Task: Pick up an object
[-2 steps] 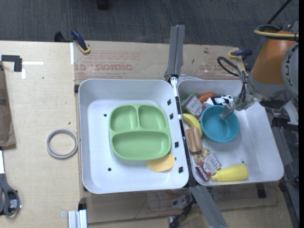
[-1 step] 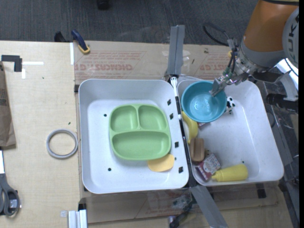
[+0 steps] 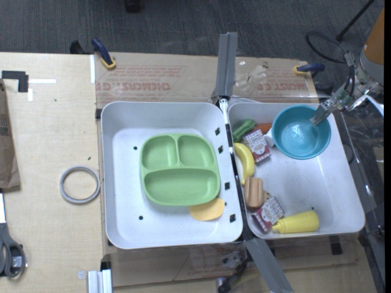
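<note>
The right bin [image 3: 342,182] holds a blue bowl [image 3: 299,134] at its far end. Along the bin's left side lie a yellow banana [image 3: 244,160], a green vegetable [image 3: 243,128], a small orange piece [image 3: 264,127] and a snack packet [image 3: 258,146]. A hot-dog bun [image 3: 253,192], a second packet [image 3: 267,211] and a yellow squeeze bottle [image 3: 297,222] lie at the near end. My gripper [image 3: 319,117] reaches in from the right, its tip at the bowl's right rim. In the left bin [image 3: 119,163] a green divided plate [image 3: 180,168] lies with a yellow slice [image 3: 206,210] at its near edge.
A grey metal divider [image 3: 226,66] runs between the bins. On the bench to the left lie a grey tape ring [image 3: 80,184], scissors [image 3: 11,258] and a brown bag [image 3: 7,139]. Clamps [image 3: 104,52] hold cardboard behind the bins.
</note>
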`<state>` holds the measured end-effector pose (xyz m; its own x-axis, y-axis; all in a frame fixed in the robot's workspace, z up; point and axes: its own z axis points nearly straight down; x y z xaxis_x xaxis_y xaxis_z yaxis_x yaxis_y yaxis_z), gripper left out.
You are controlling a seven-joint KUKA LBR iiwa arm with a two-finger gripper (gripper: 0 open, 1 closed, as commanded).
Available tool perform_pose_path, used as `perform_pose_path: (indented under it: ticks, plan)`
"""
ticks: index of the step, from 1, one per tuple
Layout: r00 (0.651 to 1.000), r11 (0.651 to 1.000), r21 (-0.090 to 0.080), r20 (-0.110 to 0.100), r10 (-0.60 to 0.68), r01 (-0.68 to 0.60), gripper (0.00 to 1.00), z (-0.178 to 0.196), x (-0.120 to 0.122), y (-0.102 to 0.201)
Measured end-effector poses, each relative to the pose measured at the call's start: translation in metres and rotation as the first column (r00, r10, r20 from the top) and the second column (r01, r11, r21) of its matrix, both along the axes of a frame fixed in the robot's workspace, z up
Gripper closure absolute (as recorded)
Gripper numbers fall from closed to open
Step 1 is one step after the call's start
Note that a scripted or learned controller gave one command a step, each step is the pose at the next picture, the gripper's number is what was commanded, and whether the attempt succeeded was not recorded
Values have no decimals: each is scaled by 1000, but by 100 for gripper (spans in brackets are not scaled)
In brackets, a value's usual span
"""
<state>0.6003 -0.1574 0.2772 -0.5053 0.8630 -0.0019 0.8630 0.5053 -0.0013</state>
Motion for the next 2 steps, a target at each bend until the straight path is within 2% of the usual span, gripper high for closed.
perform_pose_path:
  ticks: [1,2]
  plan:
    - [977,977,1,-1,-213,213,100,-179,-3,-10]
    - [977,977,1,0,-213,213,0,-179,-3,-10]
